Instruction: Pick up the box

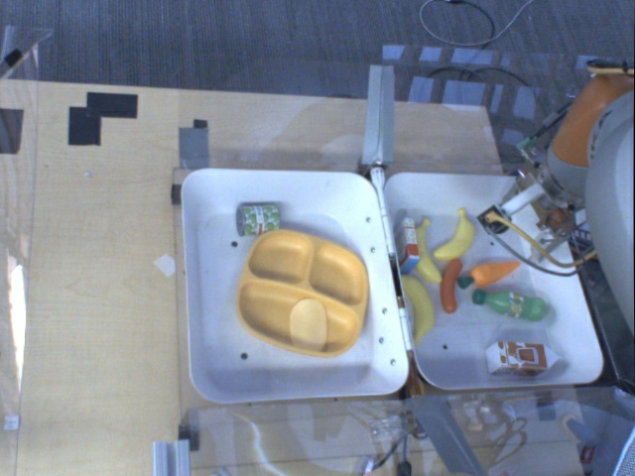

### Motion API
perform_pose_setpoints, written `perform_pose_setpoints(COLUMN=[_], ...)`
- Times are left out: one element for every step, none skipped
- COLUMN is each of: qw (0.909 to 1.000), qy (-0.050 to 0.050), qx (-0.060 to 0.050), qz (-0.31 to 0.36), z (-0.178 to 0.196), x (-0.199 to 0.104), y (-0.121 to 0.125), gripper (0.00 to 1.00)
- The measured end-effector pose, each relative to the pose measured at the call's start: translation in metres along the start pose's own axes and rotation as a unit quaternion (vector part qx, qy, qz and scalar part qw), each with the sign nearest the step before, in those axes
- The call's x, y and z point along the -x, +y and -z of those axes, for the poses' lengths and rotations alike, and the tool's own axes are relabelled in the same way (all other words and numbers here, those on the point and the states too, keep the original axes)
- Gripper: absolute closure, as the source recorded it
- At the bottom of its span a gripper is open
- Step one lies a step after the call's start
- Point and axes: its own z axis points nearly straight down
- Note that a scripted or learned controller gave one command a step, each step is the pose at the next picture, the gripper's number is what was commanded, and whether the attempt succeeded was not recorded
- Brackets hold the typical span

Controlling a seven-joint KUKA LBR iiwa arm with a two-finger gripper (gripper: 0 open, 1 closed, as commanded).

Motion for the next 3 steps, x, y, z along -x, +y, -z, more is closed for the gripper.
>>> perform_pose_setpoints(qw=[1.0000,0.9999,1.0000], qy=[0.001,0.001,-0.001], qx=[0.001,0.001,-0.001], qz=[0.004,0.011,0.006], z=[0.012,-0.008,0.000], x=[-0.003,0.060,0.144], y=[0.000,-0.028,-0.070], gripper=[1.00,1.00,1.00])
